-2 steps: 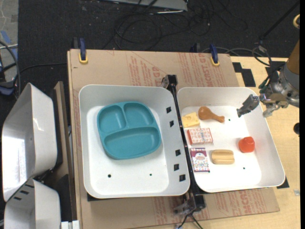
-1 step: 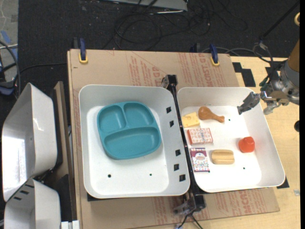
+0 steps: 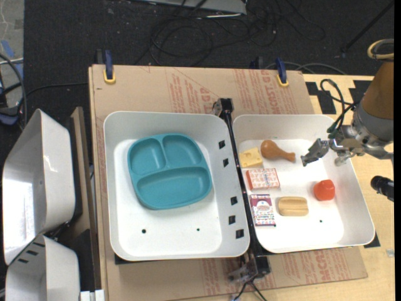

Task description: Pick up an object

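Note:
In the right bin (image 3: 351,231) lie several small items: a brown drumstick (image 3: 276,150), a yellow cheese wedge (image 3: 250,157), a pink-and-white packet (image 3: 262,179), a second packet (image 3: 262,209), a tan bread piece (image 3: 292,206) and a red tomato-like piece (image 3: 324,190). My gripper (image 3: 327,152) hangs over the upper right part of this bin, right of the drumstick and above the red piece. Its fingers are spread apart with nothing between them.
The left bin (image 3: 119,187) holds a teal divided plate (image 3: 168,170). A black divider (image 3: 233,180) runs between the bins. White containers (image 3: 37,168) stand off the bench at the left. Cables lie on the dark floor behind.

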Available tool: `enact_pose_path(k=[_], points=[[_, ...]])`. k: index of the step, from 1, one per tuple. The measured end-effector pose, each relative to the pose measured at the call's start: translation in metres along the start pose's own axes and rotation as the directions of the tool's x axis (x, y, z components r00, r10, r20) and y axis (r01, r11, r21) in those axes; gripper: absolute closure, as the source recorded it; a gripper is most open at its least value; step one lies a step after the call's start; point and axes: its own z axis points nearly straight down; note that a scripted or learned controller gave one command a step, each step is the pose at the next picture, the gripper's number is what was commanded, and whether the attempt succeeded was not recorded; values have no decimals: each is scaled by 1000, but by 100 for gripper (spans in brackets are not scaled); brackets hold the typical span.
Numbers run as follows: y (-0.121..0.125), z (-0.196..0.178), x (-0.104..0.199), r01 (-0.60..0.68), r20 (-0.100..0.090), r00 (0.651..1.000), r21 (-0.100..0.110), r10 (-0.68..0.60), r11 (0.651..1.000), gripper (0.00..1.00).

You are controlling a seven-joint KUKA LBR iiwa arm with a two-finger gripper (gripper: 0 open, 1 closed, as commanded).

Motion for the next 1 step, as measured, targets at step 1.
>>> enact_pose_path(k=[1], points=[[-8,59,-5,0,0,1000,0,0,1000,0]])
